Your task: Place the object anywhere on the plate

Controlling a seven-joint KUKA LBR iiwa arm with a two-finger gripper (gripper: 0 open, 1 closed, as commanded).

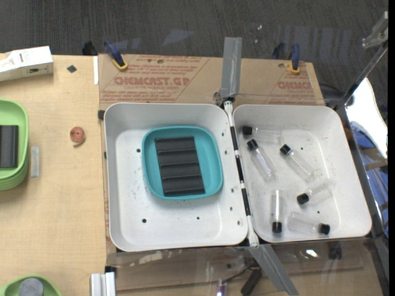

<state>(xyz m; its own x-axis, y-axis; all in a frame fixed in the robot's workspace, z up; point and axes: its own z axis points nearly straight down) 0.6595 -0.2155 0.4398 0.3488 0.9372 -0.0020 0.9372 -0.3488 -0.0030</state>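
Overhead, at a slant: two shallow white bins side by side on a pale wooden bench, with brown printed cardboard clamped beneath them. In the left bin, a teal plate with rounded corners, sitting a little toward the far side and carrying a dark ribbed insert across its middle. In the right bin, several clear vials with black caps, lying flat and scattered: one long vial near the divider, another angled just beside the centre, one upright-in-frame vial toward the near side, and two more close together by the near right corner. Likely the object to move: any one of these vials, none yet on the plate. Off to the left, apart from the bins, a green tray and a small reddish disc. Step in hand, judged from this layout: choosing and picking a vial. Best to favour the vial near the divider or the centre one, well apart from neighbours. Best to come straight down, close across the narrow body rather than along its length, grip mid-barrel to stop rolling, lift clear of the divider, then set down low on the plate.
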